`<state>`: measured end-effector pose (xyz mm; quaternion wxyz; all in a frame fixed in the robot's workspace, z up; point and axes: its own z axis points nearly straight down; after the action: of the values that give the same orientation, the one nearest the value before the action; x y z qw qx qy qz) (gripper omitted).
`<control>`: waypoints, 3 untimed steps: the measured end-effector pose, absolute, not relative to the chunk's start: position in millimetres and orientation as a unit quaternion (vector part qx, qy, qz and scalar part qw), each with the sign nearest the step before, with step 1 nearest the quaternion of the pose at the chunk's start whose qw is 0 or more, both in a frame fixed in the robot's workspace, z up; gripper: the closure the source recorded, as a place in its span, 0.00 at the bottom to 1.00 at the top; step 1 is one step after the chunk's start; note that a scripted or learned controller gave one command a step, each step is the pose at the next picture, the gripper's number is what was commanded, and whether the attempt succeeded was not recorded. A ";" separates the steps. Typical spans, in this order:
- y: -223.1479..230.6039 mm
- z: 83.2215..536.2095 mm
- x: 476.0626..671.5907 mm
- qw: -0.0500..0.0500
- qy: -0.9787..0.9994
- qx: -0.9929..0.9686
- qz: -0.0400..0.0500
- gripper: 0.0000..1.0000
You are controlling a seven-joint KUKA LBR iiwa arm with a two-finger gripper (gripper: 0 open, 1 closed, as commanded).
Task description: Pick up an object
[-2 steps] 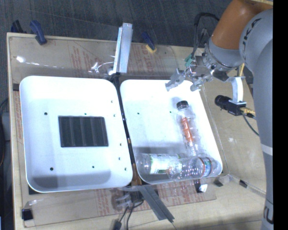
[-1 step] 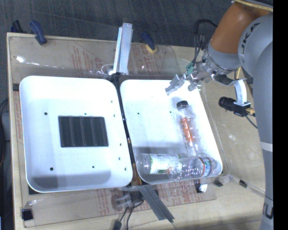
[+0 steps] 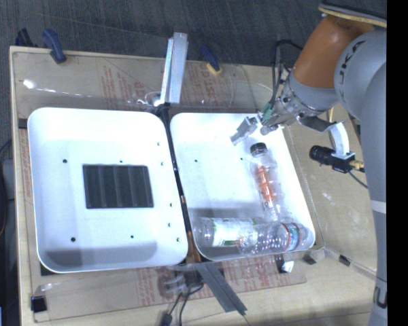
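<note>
Gripper [image 3: 247, 129] above right bin [image 3: 211, 148], small bottle [image 3: 265, 175] lengthwise, cap toward gripper

Robotics lab — clamped bench [image 3: 34, 73]; two white bins [image 3: 54, 134]; grey-orange industrial arm [image 3: 340, 60]; dark carpet [image 3: 122, 5].

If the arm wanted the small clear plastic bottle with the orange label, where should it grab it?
Probably across the labelled middle of the small clear plastic bottle with the orange label, coming straight down from above. It lies flat in the right white bin, with bare floor on its left for a finger; the wall is close on its right. The gripper hovers near its black-capped end.
</note>
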<state>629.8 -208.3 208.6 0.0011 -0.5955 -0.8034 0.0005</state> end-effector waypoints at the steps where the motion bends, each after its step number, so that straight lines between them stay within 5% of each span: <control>1: -201.8 139.8 640.0 0.002 -0.779 -0.627 0.001 0.00; 3: -210.6 181.3 612.3 0.000 -0.776 -0.631 0.001 0.00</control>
<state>612.3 -210.6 181.3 0.0003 -0.6310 -0.7758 0.0007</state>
